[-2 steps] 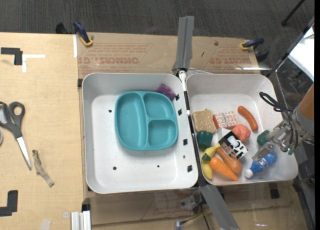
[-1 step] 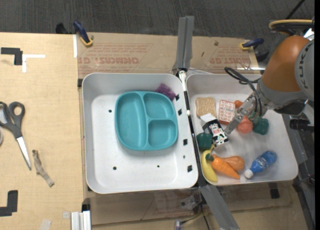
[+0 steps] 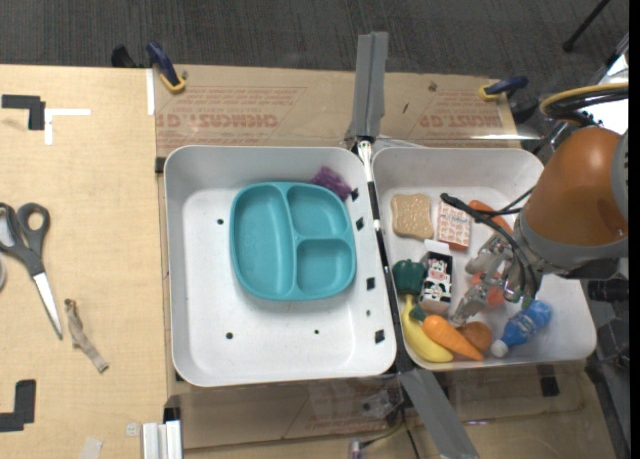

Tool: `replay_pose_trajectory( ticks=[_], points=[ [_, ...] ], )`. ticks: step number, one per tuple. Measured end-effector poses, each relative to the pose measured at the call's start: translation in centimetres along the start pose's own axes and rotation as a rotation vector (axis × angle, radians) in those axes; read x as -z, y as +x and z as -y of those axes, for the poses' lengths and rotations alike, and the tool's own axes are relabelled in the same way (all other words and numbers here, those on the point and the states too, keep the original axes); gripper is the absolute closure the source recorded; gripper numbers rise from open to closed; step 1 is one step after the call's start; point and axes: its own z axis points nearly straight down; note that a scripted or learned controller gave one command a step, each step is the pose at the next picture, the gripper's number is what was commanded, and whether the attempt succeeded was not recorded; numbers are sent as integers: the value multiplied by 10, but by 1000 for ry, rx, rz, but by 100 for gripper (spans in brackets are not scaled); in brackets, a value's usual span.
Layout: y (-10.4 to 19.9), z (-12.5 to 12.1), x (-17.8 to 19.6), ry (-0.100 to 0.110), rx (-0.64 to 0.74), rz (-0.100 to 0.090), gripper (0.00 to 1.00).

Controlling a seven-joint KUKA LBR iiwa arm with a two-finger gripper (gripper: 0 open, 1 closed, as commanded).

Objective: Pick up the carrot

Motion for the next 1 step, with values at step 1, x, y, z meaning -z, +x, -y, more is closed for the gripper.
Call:
replay_pose_trajectory(
  ticks=[1],
  points=[
    [44, -24, -5, -1, -31, 5, 0]
  ],
)
